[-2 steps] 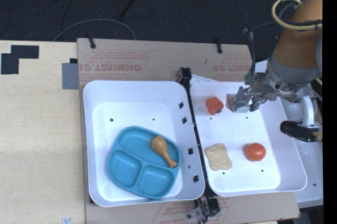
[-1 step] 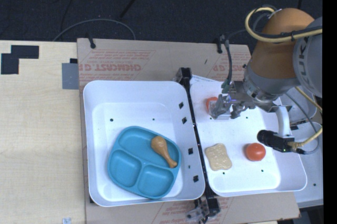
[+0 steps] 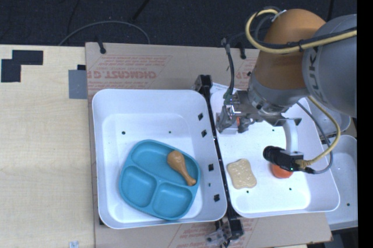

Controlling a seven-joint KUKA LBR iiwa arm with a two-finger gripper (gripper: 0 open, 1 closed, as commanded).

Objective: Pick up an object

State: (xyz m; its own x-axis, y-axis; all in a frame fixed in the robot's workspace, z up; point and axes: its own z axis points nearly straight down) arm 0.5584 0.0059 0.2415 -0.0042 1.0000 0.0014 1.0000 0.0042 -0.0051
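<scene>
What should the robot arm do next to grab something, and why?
Probably drop straight down and a little toward the cracker. The gripper hovers above the right bin near its left wall, holding nothing, and the flat tan cracker lies just below it in the picture, apart from the orange thing.

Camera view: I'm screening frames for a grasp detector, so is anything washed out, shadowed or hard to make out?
Camera view: even lighting, sharp enough; the white bins run bright; blue tray, drumstick and cracker read clearly; the gripper is small, dark and cluttered; background is dark.
</scene>
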